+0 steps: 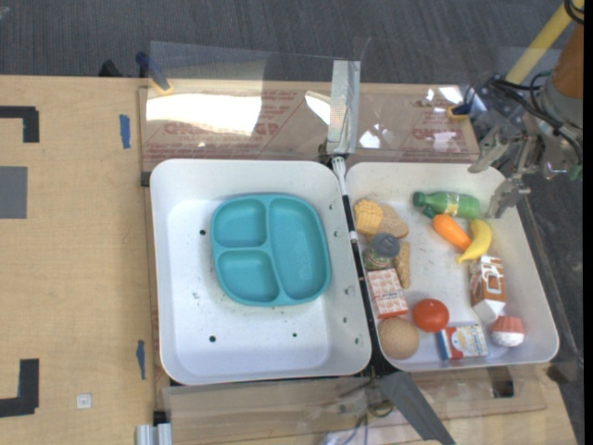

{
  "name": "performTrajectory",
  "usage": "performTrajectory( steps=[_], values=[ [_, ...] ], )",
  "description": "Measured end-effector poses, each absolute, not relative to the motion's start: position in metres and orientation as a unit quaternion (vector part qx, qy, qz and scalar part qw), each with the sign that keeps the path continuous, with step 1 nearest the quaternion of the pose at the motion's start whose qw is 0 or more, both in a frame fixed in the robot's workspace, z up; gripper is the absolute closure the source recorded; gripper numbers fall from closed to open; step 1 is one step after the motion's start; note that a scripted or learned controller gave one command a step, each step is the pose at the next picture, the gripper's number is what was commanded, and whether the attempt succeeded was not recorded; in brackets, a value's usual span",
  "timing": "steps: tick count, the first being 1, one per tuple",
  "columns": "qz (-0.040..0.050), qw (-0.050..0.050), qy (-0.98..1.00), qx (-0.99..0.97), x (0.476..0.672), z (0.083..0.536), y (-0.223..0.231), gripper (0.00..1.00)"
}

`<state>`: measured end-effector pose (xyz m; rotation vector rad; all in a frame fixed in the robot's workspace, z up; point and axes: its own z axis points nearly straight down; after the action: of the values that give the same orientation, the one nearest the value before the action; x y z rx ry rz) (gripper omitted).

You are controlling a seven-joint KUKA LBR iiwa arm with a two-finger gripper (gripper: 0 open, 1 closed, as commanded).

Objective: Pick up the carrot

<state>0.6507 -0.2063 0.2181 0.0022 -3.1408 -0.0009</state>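
down at the near edge of the right bin (pixel 542 318) sits a small carton (pixel 461 342) with a tan ball (pixel 399 337) to its left and a red tomato (pixel 430 315) just behind. a red-and-white packet (pixel 385 292) lies along the bin's left wall, and a milk carton (pixel 487 281) is on the right. further back, there's the carrot (pixel 451 231), orange, lying in the right bin's far half, tucked between the green bottle (pixel 447 203) behind it and the yellow banana (pixel 478 240) just beside it. corn (pixel 369 215) rests over by the divider. the gripper (pixel 508 176) hovers at the bin's far right corner, apart from the carrot, fingers spread and holding nothing. the left bin (pixel 176 276) carries a teal divided plate (pixel 271 248).
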Motion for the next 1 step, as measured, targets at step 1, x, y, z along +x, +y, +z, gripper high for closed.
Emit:
performTrajectory(
  steps=[1],
  values=[
    [0.0000, -0.002, -0.994, 0.111, 0.6674, 0.0957, -0.1947, 0.00]
  ],
)
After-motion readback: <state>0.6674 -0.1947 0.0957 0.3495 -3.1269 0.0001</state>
